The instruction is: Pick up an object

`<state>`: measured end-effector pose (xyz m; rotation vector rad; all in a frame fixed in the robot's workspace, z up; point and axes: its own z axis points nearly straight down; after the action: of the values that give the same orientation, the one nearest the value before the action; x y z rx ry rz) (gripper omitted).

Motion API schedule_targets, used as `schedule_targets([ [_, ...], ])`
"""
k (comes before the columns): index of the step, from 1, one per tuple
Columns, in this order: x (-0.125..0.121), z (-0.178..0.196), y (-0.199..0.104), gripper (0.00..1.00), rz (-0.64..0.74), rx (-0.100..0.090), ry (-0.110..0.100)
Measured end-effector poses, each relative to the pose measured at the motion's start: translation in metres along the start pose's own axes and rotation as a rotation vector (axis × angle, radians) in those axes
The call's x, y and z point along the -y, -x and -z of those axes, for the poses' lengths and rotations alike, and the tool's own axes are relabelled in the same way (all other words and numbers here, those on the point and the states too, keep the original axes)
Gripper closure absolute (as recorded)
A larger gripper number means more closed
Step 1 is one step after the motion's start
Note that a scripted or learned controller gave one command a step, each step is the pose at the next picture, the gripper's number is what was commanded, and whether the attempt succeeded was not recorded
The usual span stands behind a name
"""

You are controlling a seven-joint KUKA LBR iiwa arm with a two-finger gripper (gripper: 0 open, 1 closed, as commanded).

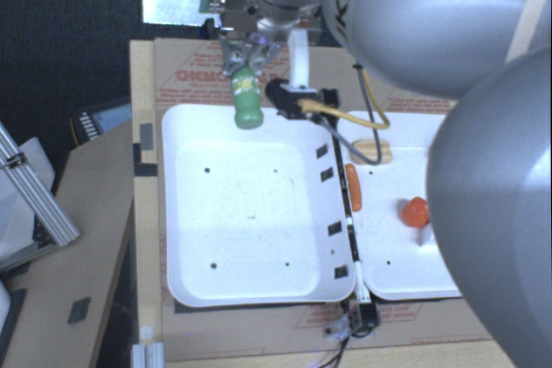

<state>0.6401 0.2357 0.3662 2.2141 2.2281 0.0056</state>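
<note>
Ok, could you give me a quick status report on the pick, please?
Gripper shut on green object, above far rim of left bin. Carrot, orange ball, tan piece in right bin. No obstruction.

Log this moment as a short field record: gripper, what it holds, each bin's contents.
gripper: two-finger gripper above the far edge of the left bin
held item: green bottle-shaped object with a pale label, hanging between the fingers
left bin: shallow white bin; the green object hangs over its far rim
right bin: shallow white bin holding an orange carrot-like stick, a tan bread-like piece and a small round orange-red object
</note>
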Motion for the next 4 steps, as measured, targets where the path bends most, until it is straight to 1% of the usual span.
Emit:
schedule_targets([
  [1,0.045,-0.034,0.002,1.00,-0.001,0.003,-0.005],
  [2,0.118,-0.009,0.000,1.00,0.001,0.000,-0.005],
  [3,0.155,-0.014,0.000,1.00,0.000,0.002,-0.004],
  [4,0.117,0.180,0.080,1.00,-0.011,-0.003,0.018],
])
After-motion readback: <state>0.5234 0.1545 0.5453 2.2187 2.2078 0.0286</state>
